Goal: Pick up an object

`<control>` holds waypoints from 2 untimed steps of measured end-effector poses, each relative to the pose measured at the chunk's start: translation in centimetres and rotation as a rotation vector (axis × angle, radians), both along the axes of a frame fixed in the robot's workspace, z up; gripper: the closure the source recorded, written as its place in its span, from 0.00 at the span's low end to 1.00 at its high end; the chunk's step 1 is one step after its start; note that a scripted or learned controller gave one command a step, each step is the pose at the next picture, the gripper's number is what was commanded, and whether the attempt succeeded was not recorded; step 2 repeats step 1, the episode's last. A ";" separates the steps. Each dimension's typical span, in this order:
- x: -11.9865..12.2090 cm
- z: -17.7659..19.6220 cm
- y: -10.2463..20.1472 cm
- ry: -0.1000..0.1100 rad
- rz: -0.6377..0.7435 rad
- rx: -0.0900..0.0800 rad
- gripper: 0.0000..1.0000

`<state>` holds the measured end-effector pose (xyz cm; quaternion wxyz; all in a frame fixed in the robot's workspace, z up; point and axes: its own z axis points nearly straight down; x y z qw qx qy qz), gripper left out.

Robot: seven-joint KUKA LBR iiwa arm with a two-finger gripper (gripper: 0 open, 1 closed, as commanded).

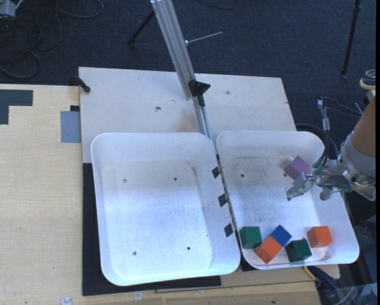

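here, the scene is set out line by line.
arm: the grey arm is seen at the right edge, with its gripper (304, 184) reached in over the right bin (260, 146).
gripper state: whether the fingers are open or closed cannot be told from this slanted view; nothing is seen held between them.
nearest object: a purple block (298, 166) is found in the upper right part of the right bin, just beside the gripper, on its far side; whether the two touch cannot be told.
other objects: along the near edge of the right bin a green block (250, 236), an orange block (267, 250), a blue block (281, 235), a dark green block (298, 250) and a second orange block (319, 236) are clustered; the first orange and the blue one are touching.
left bin (114, 151): no block is seen in it.
step in hand: the approach is judged to be under way, with the purple block the likely target; no grasp is yet made.
next move: the fingers need to be centred over the purple block, lowered around it and closed before any lift is tried.
risk: the block may be nudged aside towards the bin wall.
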<state>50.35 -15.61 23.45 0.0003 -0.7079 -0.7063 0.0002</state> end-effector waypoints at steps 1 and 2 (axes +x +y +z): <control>1.6 -9.6 -4.9 0.009 0.000 0.001 0.00; 1.6 -9.6 -4.9 0.009 0.000 0.001 0.00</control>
